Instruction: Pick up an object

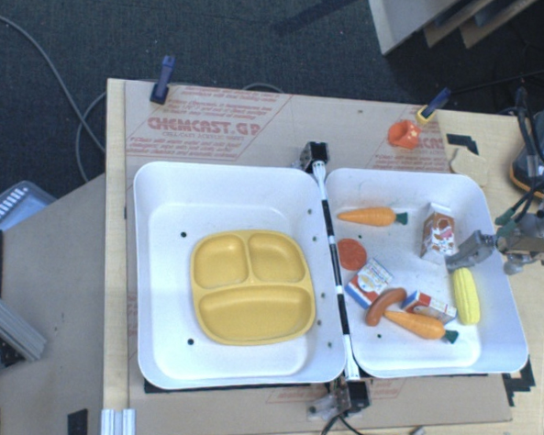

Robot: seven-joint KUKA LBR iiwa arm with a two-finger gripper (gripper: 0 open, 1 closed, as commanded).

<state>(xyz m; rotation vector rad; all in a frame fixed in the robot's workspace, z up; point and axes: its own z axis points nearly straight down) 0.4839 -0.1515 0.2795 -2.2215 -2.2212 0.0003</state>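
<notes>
Where the worktop (242,408) edge lies nearest, two white bins sit side by side, touching along a black seam.

Left bin (162,214): one yellow divided plate (252,286) with three compartments, lying flat near the middle.

Right bin (494,340), front to back: a carrot (415,324) with a green stub, lying near the front wall; a sausage (385,305) touching the carrot's left end; a small flat packet (429,307), print too small to read; a small carton (371,281) with red and blue print, unreadable; a corn cob (467,296) along the right side; a red disc (351,255) near the seam; a brown and white carton (439,233), label unreadable; a second carrot (372,216) near the back wall.

Claw (465,254): grey, entering from the right, tip just above the corn cob and beside the brown carton; whether it is wide or narrow cannot be told, and nothing is seen in it.

Behind the bins: a cardboard sheet (213,126) printed in red "CHEMCAST", smaller lines illegible; a blue clamp (162,78); an orange clamp (406,133).
</notes>
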